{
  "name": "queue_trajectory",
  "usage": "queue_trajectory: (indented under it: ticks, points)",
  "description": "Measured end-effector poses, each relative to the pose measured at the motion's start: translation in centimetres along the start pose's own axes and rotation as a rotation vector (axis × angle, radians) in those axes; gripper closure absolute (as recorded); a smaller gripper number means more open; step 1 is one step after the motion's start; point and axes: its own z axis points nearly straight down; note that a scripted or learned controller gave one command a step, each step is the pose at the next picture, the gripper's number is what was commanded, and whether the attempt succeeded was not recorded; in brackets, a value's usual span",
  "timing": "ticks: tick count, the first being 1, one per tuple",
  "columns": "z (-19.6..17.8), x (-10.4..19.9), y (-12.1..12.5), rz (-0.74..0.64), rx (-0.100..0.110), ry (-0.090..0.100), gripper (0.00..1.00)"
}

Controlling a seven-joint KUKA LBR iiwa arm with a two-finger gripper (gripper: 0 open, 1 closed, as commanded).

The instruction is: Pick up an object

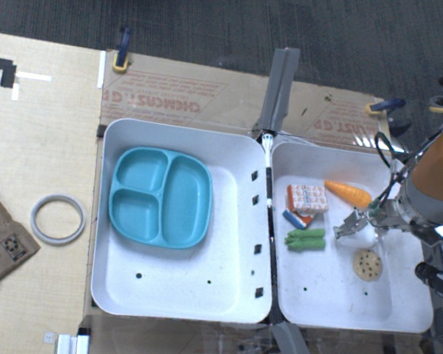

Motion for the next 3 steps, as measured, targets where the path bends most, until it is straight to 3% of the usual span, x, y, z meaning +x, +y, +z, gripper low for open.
queue_trajectory:
  ticks: [1, 2, 3]
  points:
    - [0.1, -2.0, -6.1, -0.116, 0.001, 0.008, 0.00]
    - [-1.1, -2.4, -5.9, -0.111, -0.005, -0.002, 1.00]
    - [-1.1, -2.2, -5.9, -0.113, -0.003, 0.002, 0.00]
